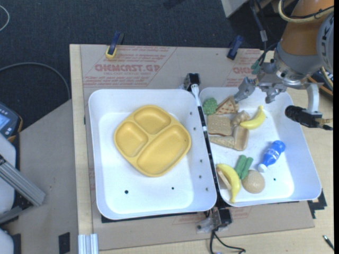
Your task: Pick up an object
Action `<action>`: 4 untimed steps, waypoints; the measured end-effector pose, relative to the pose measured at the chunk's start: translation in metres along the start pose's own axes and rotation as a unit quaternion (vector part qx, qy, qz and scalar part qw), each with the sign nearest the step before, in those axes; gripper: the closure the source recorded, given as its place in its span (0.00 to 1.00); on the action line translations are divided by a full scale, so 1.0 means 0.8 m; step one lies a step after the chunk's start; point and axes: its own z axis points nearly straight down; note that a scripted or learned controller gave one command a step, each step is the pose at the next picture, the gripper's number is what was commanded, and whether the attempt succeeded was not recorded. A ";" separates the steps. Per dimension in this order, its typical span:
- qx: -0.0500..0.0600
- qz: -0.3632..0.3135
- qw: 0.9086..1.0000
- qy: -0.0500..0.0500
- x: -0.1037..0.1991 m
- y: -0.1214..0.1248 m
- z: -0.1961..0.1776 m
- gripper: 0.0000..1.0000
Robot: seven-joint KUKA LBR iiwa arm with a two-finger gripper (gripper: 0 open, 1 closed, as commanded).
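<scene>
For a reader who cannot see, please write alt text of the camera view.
The open gripper hangs over the right bin's far edge, holding nothing. That bin holds two bananas, a bottle and other toy food; the left bin holds a yellow tray.

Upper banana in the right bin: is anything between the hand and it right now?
Nothing visible blocks it. The hand is above the right bin's far edge, and the upper banana lies just below it in the camera view, uncovered on top, though it rests against the bread slices to its left.

The hand (259,91), fingers spread, hangs over the right bin (302,157) (beside a banana (253,119)).
</scene>
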 end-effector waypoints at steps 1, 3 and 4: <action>-0.007 -0.001 1.000 -0.001 0.000 0.003 -0.009 0.00; -0.004 -0.002 1.000 0.000 0.005 0.002 0.119 0.00; -0.008 -0.001 1.000 -0.002 0.005 0.005 0.155 0.00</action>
